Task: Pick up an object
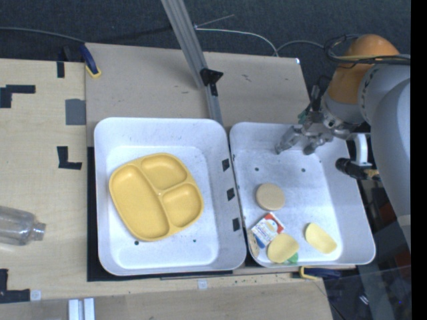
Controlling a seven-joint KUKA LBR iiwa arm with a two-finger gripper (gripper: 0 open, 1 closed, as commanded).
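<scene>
Here, a round tan disc (270, 197) lies flat mid-right bin (347, 245); nearer the front rim sit a red-white packet (265, 230) and two yellow pieces (283, 247); gripper (298, 143) hovers beyond it, fingers splayed, released.

no legible text, small packet (265, 230) bears red-and-white print, too blurred to read
</scene>
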